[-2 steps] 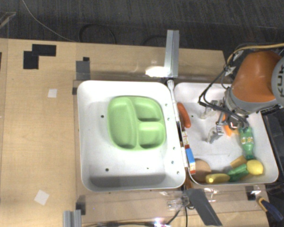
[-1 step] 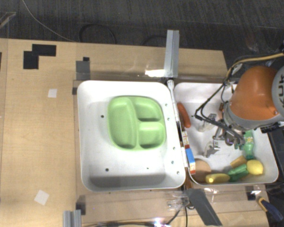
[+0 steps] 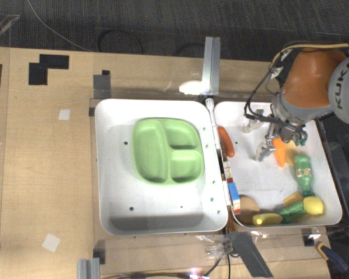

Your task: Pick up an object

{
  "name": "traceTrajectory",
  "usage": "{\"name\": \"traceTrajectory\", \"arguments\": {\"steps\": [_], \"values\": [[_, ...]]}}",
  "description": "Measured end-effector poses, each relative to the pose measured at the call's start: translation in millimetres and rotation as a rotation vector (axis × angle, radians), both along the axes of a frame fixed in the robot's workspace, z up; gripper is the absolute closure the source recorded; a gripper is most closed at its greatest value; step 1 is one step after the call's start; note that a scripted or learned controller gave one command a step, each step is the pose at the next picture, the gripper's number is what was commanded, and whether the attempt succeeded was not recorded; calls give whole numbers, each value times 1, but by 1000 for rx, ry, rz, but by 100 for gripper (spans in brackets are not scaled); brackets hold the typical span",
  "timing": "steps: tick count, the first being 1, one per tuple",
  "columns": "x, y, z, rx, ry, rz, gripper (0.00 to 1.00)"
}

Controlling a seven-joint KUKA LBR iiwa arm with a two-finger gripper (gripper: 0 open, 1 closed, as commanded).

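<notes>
My gripper [image 3: 273, 147] hangs over the upper middle of the right bin [image 3: 262, 179], under the orange band of the arm. An orange carrot-like piece [image 3: 280, 154] sits right at the gripper's tip, touching or just below it. I cannot make out whether it is gripped. A reddish sausage [image 3: 225, 141] lies along the bin's left wall. Just right of the gripper lies a green bottle [image 3: 302, 173]. Along the front edge are a yellow lemon [image 3: 313, 205], a yellow banana [image 3: 267, 218], a green piece [image 3: 291, 211] and a brown lump [image 3: 248, 203].
The left bin [image 3: 113, 202] holds a green divided plate [image 3: 166, 150]. A small blue, red and white packet [image 3: 233, 192] leans on the wall between the bins. Cables loop beside the arm at the right bin's back edge.
</notes>
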State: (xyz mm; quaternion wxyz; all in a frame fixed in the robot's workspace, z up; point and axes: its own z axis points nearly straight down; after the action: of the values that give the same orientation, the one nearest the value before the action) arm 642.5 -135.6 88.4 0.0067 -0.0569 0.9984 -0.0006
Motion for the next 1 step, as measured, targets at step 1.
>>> {"name": "traceTrajectory", "arguments": {"steps": [1], "values": [[5,1,16,0,-16,-1,100]]}}
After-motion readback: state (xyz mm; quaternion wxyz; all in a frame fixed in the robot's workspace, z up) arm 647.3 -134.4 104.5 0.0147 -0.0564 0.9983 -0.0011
